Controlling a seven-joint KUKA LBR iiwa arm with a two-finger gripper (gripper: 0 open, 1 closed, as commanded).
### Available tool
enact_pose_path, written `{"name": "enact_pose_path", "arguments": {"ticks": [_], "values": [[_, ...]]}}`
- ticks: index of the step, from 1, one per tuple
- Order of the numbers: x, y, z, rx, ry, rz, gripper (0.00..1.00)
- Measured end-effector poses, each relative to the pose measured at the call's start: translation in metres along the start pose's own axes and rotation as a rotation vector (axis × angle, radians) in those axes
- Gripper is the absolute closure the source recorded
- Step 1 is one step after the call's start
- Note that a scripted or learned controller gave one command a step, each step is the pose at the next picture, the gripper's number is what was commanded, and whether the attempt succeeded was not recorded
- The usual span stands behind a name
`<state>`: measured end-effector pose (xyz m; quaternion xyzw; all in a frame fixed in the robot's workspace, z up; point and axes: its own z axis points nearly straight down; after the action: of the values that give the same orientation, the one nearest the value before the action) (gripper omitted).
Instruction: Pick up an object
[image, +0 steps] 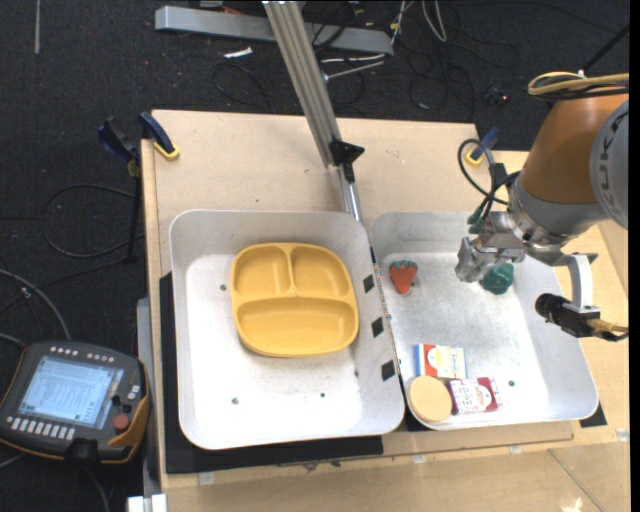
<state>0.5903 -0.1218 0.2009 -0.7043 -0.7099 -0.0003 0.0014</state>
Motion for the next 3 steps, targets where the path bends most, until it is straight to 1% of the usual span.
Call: {"name": "enact_pose_path", "arguments": {"ticks": [2,3], "values": [[0.112,-0.027,0.005,0.000,0.001,-0.001,1.00],[0.158,-0.047,0.004,0.001,0.000,0.000,1.00]]}}
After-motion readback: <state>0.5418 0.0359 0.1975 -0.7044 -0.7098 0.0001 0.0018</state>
